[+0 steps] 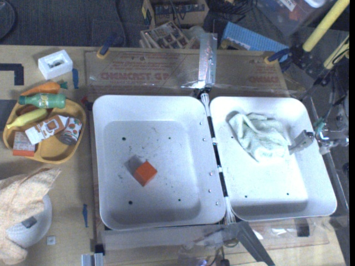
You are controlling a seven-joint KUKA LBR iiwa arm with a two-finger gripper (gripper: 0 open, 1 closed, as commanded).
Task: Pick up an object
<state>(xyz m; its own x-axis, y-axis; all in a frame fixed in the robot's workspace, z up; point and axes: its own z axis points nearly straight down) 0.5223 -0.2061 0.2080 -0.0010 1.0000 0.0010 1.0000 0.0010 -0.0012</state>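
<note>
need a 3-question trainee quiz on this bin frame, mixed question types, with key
1. True or false: the orange block lies in the right bin.
2. What lies in the right bin? A) a crumpled cloth B) a banana C) a bottle
3. Fill in: the gripper is at the cloth's ____ edge in the camera view.

Key: 1 false, it lies in the left bin. 2 A. 3 right.
</note>
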